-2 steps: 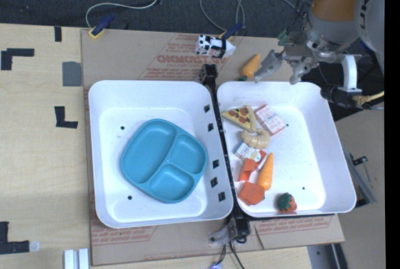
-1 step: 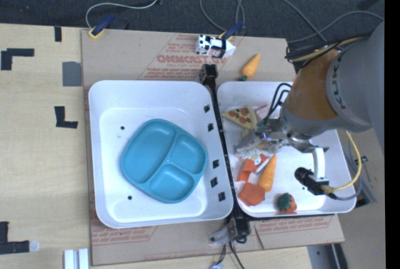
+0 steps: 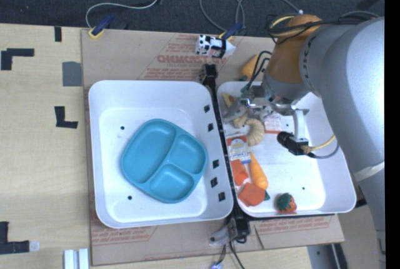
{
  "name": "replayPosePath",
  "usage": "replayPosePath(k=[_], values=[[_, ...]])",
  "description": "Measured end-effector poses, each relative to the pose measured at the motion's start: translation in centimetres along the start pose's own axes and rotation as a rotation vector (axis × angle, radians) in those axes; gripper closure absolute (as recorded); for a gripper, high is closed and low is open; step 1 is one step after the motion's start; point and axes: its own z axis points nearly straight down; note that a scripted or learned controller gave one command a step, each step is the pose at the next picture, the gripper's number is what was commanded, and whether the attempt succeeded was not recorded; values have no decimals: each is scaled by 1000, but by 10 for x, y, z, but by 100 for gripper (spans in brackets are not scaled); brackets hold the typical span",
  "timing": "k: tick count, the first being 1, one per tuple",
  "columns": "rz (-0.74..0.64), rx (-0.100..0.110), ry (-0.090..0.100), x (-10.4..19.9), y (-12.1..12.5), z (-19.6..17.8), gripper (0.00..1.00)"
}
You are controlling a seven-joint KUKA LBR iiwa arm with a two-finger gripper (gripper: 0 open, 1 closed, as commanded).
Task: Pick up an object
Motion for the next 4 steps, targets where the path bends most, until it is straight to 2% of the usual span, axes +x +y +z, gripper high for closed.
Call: replayPosePath(k=[3, 4], values=[[0, 2, 0, -1, 8, 0, 0], [0, 5, 2, -5, 18, 0, 0]])
